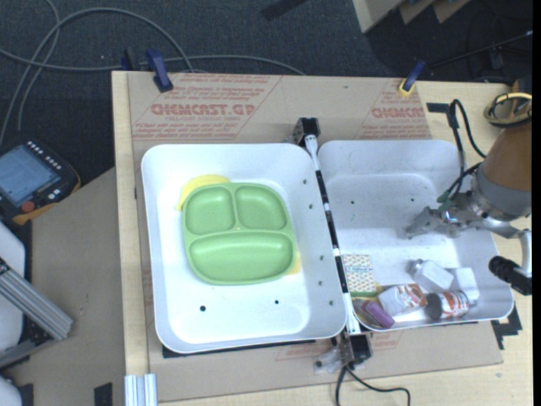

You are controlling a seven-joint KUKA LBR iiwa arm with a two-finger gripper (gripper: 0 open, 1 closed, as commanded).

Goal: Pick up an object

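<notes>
In the right bin [380, 163], several small items lie along the near edge: a patterned square packet [357, 271], a purple piece [376, 313], a tube with a red and white label [414, 299] and a white block [432, 273]. My gripper [420, 224] hangs low over the bin's middle right, pointing left, a little above and behind the white block. Nothing shows in its grasp. The left bin [161, 227] holds a green divided plate [238, 232] lying on a yellow item [199, 184].
A black divider rail [325, 218] runs between the two bins. The arm's grey and orange wrist [507, 172] leans in over the right bin's right wall. Cables [461, 142] trail at the back right. A handheld pendant [30, 180] sits off the bench at left.
</notes>
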